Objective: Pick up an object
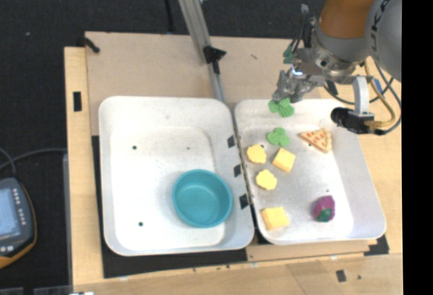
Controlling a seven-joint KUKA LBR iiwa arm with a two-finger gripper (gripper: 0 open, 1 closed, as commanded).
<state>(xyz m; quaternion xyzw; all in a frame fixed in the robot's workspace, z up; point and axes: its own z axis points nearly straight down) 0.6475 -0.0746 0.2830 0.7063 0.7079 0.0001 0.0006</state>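
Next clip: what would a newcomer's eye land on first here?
Probably the orange-banded arm at upper right, its tool at the right bin's far edge with a green piece at its tip. Next, the blue bowl in the left bin.

One fixed camera, up high, looking down at a slant across the surface, taking in both white bins side by side; the arm enters from the right.

We can read only partial dark letters, seemingly "KU", on the grey arm; no other writing is legible.
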